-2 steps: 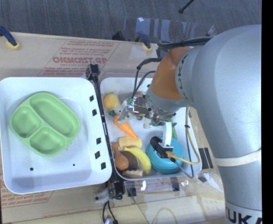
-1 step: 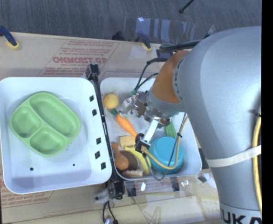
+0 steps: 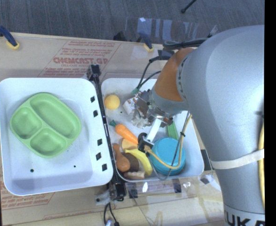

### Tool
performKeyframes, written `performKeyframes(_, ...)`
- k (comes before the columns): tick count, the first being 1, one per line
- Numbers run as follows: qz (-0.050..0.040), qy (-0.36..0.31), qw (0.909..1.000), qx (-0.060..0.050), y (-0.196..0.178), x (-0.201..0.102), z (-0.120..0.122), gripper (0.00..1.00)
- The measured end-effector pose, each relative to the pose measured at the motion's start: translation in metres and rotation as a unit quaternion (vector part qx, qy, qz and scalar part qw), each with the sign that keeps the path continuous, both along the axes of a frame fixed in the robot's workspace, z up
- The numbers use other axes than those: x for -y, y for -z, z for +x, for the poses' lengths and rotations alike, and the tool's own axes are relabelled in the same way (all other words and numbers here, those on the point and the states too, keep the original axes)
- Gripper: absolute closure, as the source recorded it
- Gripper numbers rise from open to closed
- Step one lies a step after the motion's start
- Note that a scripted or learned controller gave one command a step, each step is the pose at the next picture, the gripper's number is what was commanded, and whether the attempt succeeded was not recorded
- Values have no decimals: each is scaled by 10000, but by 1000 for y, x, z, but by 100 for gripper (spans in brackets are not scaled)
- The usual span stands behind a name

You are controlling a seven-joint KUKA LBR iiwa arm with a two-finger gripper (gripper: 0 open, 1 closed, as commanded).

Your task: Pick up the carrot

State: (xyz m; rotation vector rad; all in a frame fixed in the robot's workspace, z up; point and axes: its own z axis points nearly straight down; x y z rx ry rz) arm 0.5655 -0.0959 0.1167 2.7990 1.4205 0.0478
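The carrot [image 3: 126, 133] is orange with a green stem end and lies at a slant in the right bin [image 3: 107, 86], near its left wall. My gripper [image 3: 139, 103] hangs over the middle of that bin, up and to the right of the carrot and apart from it. It is just above a crumpled white object [image 3: 130, 107]. The arm's grey body and orange band cover the bin's right part.
Around the carrot lie a yellow ball [image 3: 111, 101], a banana [image 3: 142, 159], a brown item [image 3: 123, 162], a blue bowl [image 3: 168, 155] and a green piece [image 3: 172, 130]. The left bin [image 3: 6, 173] holds a green divided plate [image 3: 45, 124].
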Motion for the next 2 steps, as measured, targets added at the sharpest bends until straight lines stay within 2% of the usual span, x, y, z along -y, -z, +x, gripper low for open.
performKeyframes(1, -34, -381, 9990, -214, 21, 1, -87, 100)
performKeyframes(2, -11, 663, 9977, -170, -95, -78, -88, 100)
